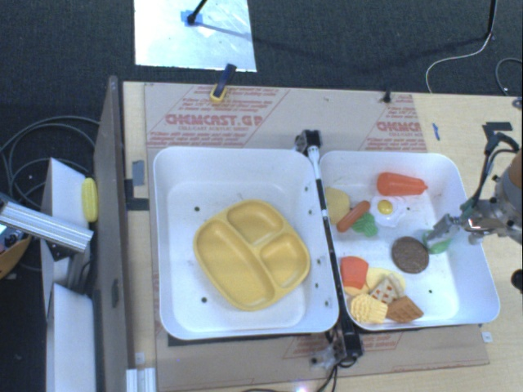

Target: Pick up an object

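Two white bins sit side by side. The left bin [176,300] holds one thing — a yellow tray [251,254] with three wells, lying flat near its middle.

The right bin [482,296] holds about nine toy foods. Nearest, in the front corner by the divider, four crowd together and touch: a waffle [368,308], a brown cracker [404,309], a pale wedge [384,284] and an orange-red piece [353,270]. Further in lies a brown patty [409,254], apart from that heap. Beyond it are a fried egg [386,209], a sausage [353,216] beside a small green piece [365,226], and a yellow lump [337,200] by the divider. Farthest is one carrot [400,184].

The gripper [441,233] comes in from the right, low over the bin just right of the patty. Something green shows at its tip, perhaps held — the fingers are too blurred to tell their gap.
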### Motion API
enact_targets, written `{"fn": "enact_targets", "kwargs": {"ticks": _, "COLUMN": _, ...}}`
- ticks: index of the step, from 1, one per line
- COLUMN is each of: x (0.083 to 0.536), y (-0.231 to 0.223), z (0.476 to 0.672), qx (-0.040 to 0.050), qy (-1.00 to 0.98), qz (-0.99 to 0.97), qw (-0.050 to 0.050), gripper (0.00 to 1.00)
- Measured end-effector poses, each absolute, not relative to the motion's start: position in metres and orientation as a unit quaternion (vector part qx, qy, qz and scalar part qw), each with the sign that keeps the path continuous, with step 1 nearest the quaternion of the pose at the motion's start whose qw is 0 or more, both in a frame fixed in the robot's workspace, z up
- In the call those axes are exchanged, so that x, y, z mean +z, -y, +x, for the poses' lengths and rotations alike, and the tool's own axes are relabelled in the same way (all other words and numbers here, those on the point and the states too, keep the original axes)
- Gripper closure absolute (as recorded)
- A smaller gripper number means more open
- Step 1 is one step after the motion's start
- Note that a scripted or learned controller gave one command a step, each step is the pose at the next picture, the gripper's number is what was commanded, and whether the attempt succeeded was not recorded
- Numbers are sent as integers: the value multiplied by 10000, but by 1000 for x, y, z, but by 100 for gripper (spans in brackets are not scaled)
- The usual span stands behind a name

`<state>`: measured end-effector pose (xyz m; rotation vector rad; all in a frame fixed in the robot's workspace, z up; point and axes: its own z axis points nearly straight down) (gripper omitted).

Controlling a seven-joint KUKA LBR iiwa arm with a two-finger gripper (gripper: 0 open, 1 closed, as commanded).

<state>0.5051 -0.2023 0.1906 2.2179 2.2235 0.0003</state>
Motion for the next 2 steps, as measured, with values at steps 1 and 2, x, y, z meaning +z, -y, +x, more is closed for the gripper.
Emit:
{"fn": "enact_targets", "kwargs": {"ticks": 1, "x": 156, "y": 133, "z": 616, "qx": 32, "qy": -7116, "qz": 7026, "qw": 41, "gripper": 0}}
{"fn": "enact_targets", "kwargs": {"ticks": 2, "x": 98, "y": 147, "z": 660, "qx": 10, "qy": -7075, "qz": 7067, "qw": 22, "gripper": 0}}
